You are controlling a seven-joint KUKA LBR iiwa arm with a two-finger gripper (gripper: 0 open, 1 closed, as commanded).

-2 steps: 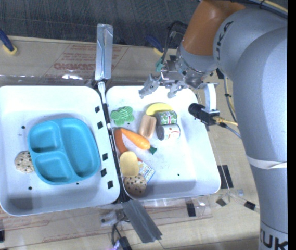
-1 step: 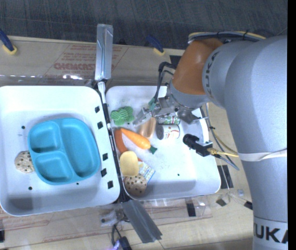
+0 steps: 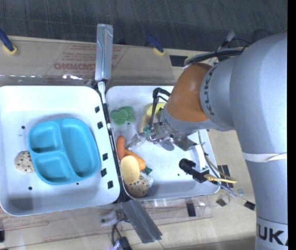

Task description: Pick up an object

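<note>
1. In the camera view, the grey arm [image 3: 252, 103] comes in from the right and bends down over the right bin [image 3: 166, 184].
2. The gripper [image 3: 143, 135] is low inside this bin, near its middle. It is not possible to see if it is apart or together, and nothing can be seen held in it.
3. An orange carrot [image 3: 120, 146] lies just to the left of the gripper, close to the left wall of the bin. If they touch, I cannot tell.
4. A green leafy piece [image 3: 123, 115] lies above the carrot, toward the far side of the bin.
5. A yellow piece [image 3: 155, 109] is beside it on the right, partly hidden behind the wrist.
6. A pale yellow oval item [image 3: 129, 169] lies over the lower end of the carrot. A brown speckled item [image 3: 140, 185] touches it on the near side.
7. The left bin [image 3: 7, 119] holds a blue divided plate [image 3: 59, 134] with three compartments.
8. A cookie [image 3: 23, 162] lies at the left edge of the plate, touching it.
</note>
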